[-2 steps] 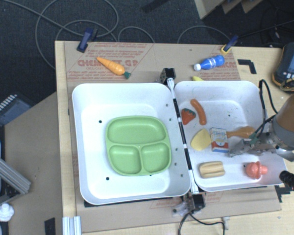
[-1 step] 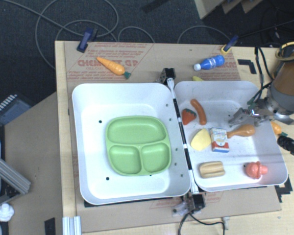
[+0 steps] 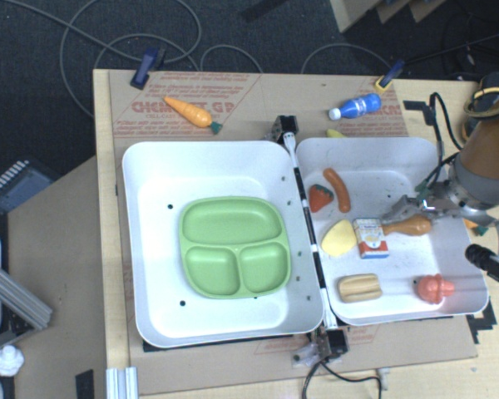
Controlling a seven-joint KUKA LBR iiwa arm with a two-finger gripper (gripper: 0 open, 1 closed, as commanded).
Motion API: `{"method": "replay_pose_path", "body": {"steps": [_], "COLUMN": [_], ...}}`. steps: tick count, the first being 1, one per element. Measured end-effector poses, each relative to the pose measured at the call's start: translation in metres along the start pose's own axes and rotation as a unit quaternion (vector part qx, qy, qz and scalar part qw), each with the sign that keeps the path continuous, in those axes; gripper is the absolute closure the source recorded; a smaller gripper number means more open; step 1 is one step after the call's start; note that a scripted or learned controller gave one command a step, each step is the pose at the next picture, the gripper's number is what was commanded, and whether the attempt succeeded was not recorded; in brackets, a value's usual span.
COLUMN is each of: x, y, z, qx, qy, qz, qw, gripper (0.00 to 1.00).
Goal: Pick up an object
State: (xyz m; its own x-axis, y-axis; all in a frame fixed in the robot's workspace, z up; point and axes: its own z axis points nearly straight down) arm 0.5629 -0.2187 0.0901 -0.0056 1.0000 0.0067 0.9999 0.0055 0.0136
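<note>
Drumstick (image 3: 412, 225), a brown toy one, lies in the right bin (image 3: 374, 145), toward its right side, and the gripper (image 3: 417, 205) is directly at its far side, very close to it or touching; from this angle I cannot decide which. Whether the gripper is open or closed I also cannot tell, because its tip is a small grey shape mixed with cables, and I see nothing clearly held in it. The arm (image 3: 483, 161) comes in from the right and is cut off by the picture edge. In the right bin I count seven things: the drumstick, one small carton (image 3: 371, 238) just left of it, one yellow piece (image 3: 338, 238) beside the carton, one sausage (image 3: 338, 188) further away, one red piece (image 3: 319, 197) just beside the sausage, whose exact kind I cannot make out, one bun (image 3: 359, 287) near the front wall, and one pink-red round fruit (image 3: 433, 288) at the near right. The left bin (image 3: 150, 223) has one green plate (image 3: 233, 246) with three compartments. On the bench behind the bins I count one carrot (image 3: 189, 110) at the left and one blue bottle (image 3: 356, 106) at the right.
</note>
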Motion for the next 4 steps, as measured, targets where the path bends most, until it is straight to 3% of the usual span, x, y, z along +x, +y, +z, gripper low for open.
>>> {"method": "replay_pose_path", "body": {"steps": [1,2,3,4], "x": [-0.002,0.0,0.0,-0.003], "y": [-0.002,-0.002,-0.042,-0.042], "z": [-0.008,-0.008,0.005,-0.005], "qx": [0.002,0.003,0.008,0.007], "qy": [-0.003,-0.001,0.001,-0.003], "qz": [0.0,-0.001,0.001,0.002], "qw": [1.0,1.0,1.0,1.0], "gripper": [1.0,0.0,0.0,1.0]}}
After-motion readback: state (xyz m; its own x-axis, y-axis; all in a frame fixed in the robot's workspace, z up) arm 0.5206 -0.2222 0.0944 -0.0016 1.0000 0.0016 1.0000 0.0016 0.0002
